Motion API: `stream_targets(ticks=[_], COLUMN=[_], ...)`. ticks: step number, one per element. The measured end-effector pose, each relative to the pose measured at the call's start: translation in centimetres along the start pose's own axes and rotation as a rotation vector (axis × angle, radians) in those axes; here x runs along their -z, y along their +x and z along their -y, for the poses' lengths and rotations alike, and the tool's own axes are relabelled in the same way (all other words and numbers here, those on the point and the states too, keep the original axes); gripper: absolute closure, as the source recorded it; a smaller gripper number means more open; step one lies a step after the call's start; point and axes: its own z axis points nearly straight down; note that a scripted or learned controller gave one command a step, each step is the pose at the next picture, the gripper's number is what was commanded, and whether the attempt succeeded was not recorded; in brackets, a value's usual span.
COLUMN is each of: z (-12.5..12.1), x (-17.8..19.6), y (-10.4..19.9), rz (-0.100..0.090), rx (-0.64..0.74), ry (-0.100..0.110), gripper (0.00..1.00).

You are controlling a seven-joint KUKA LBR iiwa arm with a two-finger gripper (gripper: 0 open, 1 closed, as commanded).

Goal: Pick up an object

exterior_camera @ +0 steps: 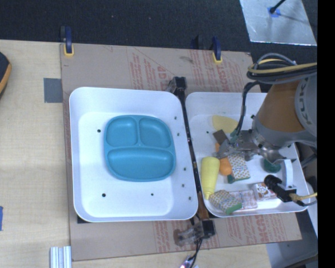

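Several items (238, 169) crowded against right bin's (201, 108) rim.

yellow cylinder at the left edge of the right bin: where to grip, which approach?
Grip the yellow cylinder across its middle, coming straight down. It lies flat with its long axis running roughly up and down the view, so the fingers should likely close across its narrow width. The bin wall sits close on its left, leaving little clearance there.

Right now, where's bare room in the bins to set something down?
Left bin: bare white floor all round the blue plate, widest along the near edge. Right bin: crowded; the gripper sits among the yellow tube and packets, with a bare strip only at the far-left corner.
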Motion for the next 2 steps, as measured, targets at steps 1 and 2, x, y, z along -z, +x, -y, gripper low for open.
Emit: stream_targets(ticks=[1, 2], z=[-4.5, -4.3], x=[-0.1, 0.9], y=[1.8, 1.6], rz=[0.001, 0.001], rx=[0.009, 0.008], ry=[-0.012, -0.008], gripper=[0.00, 1.00])
